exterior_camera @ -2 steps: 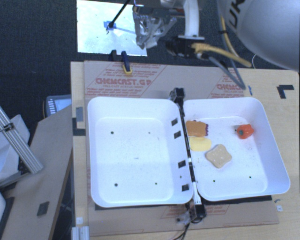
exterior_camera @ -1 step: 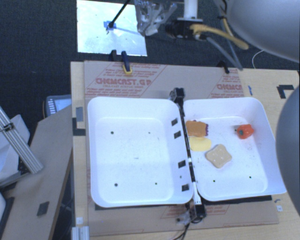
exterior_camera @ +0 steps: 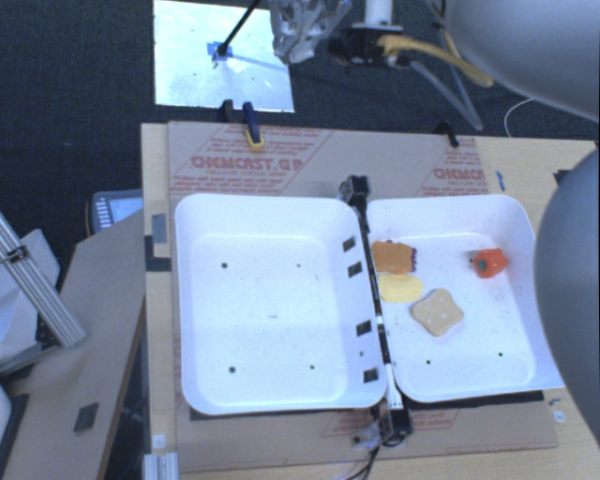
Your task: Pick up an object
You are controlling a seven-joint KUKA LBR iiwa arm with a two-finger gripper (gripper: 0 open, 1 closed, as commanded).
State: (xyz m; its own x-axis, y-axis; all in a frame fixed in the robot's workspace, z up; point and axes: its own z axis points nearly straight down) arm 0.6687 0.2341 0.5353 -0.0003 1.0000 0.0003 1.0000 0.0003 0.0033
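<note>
Two shallow white plastic bins are seen side by side on the bench [exterior_camera: 281, 159], which is covered by a printed cardboard sheet. The left-hand white bin [exterior_camera: 187, 309] is beside the right-hand white bin [exterior_camera: 511, 211], their inner rims touching along the middle. Four small things lie in the right-hand bin: an orange, bread-shaped toy slice with a purple edge [exterior_camera: 393, 257] close to the inner rim, a flat pale yellow disc [exterior_camera: 401, 289] just below it and touching it, a tan square piece shaped like toast [exterior_camera: 437, 311] just beside the disc, and a small red-orange rounded toy with a green spot [exterior_camera: 488, 262] set well apart, toward the outer side.

The metal two-finger gripper [exterior_camera: 302, 28] is seen at the top of the view, well beyond the far edge of the bench, held high and away from both bins. Whether its fingers are open or closed cannot be told, since that part is blurred; nothing is seen between them.

The task is judged to be at its very start: no object is grasped and no approach is made. For the next move, one object has to be chosen, probably the red-orange toy, since it is isolated. The gripper would have to be carried over the right-hand bin, lined up above that toy and lowered straight down, with care taken near the bin wall.
</note>
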